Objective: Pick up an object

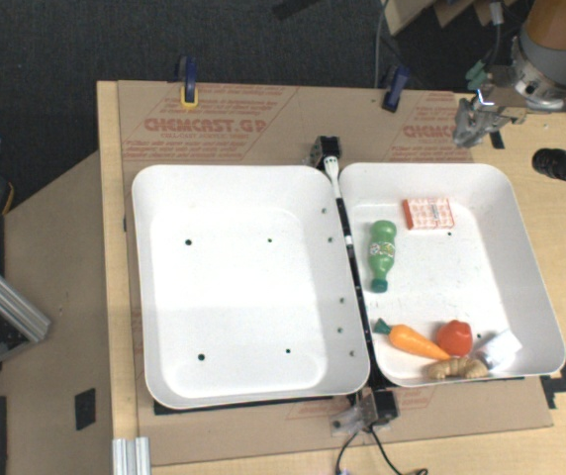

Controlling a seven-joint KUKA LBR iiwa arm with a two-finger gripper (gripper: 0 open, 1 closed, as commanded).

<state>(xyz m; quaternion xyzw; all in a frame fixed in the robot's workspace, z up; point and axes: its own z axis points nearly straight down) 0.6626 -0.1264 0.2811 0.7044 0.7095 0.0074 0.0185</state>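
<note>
Gripper (473, 125) hangs above the bench, holding nothing

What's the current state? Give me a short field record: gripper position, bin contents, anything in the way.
gripper: up at the far right, above the bench beyond the right bin's far edge, not over any object
left bin: no objects seen inside
right bin: holds all the objects
green bottle: near the divider
pink box: far side, apart from the bottle
carrot: near edge, beside the red item
red item: near edge
tan piece: at the near rim
white item: near right corner
</note>
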